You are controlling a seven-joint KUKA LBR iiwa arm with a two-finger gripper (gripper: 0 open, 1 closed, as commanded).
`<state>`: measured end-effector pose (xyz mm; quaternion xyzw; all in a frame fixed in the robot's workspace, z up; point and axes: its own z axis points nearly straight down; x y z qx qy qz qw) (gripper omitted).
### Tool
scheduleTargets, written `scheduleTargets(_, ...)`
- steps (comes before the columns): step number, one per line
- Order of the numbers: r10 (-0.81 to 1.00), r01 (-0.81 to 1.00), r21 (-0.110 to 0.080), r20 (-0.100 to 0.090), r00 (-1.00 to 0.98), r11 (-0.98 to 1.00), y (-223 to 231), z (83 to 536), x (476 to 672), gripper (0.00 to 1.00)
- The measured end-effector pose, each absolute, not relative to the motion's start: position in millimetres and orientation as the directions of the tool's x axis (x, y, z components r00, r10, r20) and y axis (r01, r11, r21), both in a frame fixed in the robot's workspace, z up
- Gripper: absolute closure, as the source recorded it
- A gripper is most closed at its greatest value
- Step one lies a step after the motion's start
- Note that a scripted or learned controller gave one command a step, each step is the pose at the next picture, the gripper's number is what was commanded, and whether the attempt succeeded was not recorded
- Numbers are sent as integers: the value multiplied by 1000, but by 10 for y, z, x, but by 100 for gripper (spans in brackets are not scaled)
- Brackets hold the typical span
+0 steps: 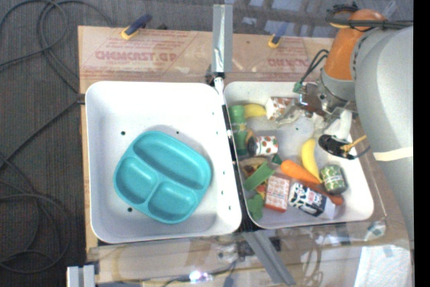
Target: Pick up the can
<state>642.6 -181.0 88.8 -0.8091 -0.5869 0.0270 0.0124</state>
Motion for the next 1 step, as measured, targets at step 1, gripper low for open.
scheduleTargets(1,937,935,-57,-36,348,-350,-1723,882,6428,0)
